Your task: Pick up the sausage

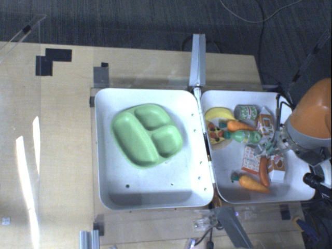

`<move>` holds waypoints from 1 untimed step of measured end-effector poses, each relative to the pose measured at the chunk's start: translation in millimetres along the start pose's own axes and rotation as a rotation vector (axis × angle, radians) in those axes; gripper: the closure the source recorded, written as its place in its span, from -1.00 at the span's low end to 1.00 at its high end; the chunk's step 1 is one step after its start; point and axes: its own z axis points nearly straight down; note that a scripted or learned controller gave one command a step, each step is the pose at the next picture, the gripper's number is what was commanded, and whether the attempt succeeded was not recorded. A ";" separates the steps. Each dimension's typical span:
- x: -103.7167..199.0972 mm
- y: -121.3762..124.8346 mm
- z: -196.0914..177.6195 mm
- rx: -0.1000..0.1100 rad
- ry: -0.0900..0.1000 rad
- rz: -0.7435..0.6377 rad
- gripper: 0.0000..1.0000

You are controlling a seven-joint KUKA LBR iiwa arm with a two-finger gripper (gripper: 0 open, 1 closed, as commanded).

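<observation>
- The arm comes in from the right side, and its orange band sits over the right edge of the right bin.
- The gripper points down and to the left, into the right bin. It is small and partly hidden by the arm, so whether it is loose or squeezed cannot be told.
- The sausage is a short reddish-brown stick. It lies in the right bin, near the front, almost straight up and down in the camera view.
- The sausage lies just below the gripper and close to it. Whether they touch cannot be told.
- An orange carrot lies just beside the bottom end of the sausage.
- A flat food card lies just to the left of the sausage.
- A second carrot, a yellow banana and a small can lie at the back of the right bin.
- The left bin holds a green tray with three parts.
</observation>
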 end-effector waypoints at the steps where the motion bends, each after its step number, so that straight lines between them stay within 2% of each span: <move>1: -0.1 -0.2 0.1 0.000 0.000 0.001 -1.00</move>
